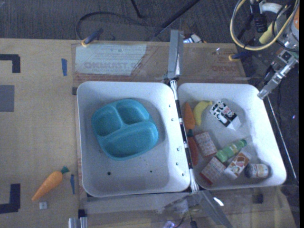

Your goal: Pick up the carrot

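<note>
Carrot (pixel 189 115) lies in right bin (pixel 266 127) against left wall, long axis along it. Banana (pixel 203 110) just beside, red pepper (pixel 193 149) below. Jaws above far corner; we cannot tell their spread.

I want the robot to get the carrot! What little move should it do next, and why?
Probably swing the end effector left and down over the right bin, toward the carrot lying against its left wall beside the banana. The end effector sits at the bin's upper right corner, well apart from it. Another carrot lies on the bench, farther off.
</note>
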{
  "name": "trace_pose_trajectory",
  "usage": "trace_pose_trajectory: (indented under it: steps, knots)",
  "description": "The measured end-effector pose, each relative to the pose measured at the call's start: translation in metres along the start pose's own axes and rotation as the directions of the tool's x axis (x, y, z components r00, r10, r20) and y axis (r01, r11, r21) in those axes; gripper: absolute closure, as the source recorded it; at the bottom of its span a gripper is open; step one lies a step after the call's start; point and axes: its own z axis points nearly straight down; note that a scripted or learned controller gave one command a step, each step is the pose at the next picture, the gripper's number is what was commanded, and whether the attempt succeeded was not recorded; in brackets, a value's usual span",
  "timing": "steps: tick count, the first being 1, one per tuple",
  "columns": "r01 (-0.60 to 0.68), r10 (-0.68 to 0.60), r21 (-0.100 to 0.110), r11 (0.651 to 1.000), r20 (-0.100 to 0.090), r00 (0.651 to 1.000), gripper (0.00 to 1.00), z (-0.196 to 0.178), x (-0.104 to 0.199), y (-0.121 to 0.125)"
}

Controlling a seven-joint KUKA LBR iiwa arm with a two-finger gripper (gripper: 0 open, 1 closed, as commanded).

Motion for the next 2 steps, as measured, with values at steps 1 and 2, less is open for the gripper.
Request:
trace_pose_trajectory:
  steps: [1,2]
  knots:
    - [0.145,-0.145,-0.001,0.989,-0.002,0.989,0.0,-0.0095,0.0001,-0.0007]
    - [0.417,-0.417,-0.001,0.909,-0.001,0.909,0.0,-0.0023,0.0019,0.0034]
